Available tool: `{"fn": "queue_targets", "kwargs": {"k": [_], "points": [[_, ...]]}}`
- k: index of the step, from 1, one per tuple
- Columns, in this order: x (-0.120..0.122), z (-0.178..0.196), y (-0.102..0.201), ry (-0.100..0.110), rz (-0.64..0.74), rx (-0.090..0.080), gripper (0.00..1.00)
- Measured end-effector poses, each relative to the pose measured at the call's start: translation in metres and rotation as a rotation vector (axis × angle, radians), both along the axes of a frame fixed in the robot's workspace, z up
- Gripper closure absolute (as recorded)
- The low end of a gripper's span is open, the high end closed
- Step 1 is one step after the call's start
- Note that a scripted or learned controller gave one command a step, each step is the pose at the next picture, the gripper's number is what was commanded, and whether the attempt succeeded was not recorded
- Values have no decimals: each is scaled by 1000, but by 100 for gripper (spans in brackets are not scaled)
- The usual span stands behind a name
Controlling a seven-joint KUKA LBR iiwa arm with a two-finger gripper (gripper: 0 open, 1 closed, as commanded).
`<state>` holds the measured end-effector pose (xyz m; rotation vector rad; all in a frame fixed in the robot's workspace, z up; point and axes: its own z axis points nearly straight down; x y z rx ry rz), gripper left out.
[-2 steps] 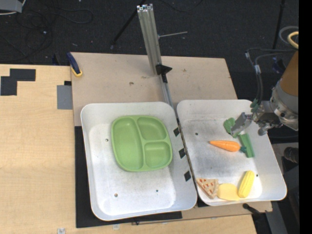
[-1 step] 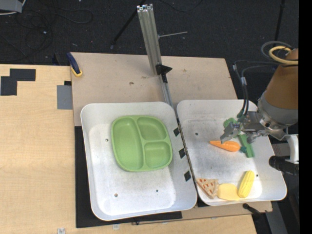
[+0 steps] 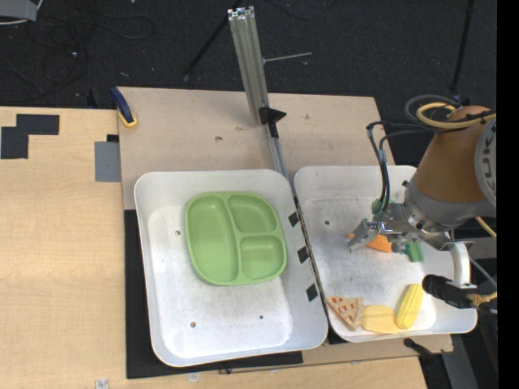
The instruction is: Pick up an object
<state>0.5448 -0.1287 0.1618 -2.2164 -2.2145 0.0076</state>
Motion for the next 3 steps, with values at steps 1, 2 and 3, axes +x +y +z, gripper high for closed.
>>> {"fn": "queue_targets", "kwargs": {"k": [1, 2, 3], "points": [[-4, -44, -1, -1, -1, 0, 0], [-4, -32, -3, -4, -5, -1, 100], [-3, 27, -12, -12, -4, -4, 100]]}}
